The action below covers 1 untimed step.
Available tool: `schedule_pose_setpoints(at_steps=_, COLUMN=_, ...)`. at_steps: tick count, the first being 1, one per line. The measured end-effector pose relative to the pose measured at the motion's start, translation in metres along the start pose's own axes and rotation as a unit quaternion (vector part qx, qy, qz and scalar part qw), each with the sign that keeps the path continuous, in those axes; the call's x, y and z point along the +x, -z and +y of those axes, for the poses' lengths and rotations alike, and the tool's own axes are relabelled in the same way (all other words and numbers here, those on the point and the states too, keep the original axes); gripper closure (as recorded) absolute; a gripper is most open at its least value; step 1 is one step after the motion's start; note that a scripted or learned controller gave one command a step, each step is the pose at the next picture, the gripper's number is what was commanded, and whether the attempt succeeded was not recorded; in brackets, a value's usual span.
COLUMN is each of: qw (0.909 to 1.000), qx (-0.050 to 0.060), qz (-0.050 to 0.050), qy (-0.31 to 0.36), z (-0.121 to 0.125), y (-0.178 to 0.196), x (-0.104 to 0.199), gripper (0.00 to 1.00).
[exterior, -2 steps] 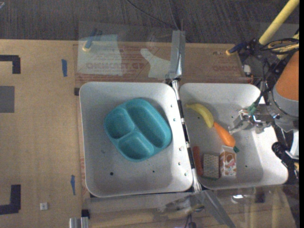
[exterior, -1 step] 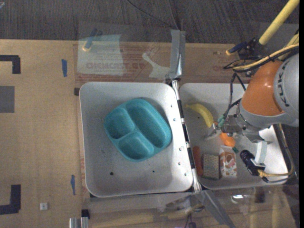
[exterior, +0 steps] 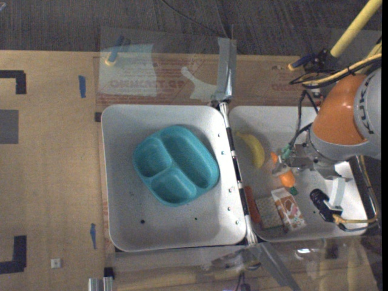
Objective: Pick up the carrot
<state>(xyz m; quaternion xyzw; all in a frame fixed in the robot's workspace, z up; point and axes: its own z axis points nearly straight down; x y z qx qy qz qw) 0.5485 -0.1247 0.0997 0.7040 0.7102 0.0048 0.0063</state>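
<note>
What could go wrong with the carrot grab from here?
1. The carrot sits right under the gripper, partly covered, so the grip may land off-centre and slip.
2. The banana lies close on the carrot's left; the fingers could nudge it.
3. The small carton sits just below the carrot and could get bumped.

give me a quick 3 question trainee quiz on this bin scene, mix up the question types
1. True or false: the teal divided plate lies in the left bin.
2. Multiple choice: which item lies nearest the carrot in the right bin? A) banana B) blue tape C) black cable
3. Fill in: the small carton lies toward the ____ edge of the right bin in the camera view.

Key
1. True.
2. A. The banana lies just left of the carrot, and the gripper is right over the carrot.
3. Bottom.
</note>
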Motion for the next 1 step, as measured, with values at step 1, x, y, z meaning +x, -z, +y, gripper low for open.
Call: schedule_pose_setpoints(at_steps=1, qw=0.9971, qx=0.008, qz=0.0, qy=-0.075, z=0.0066, y=0.0849, x=0.081, gripper=1.0)
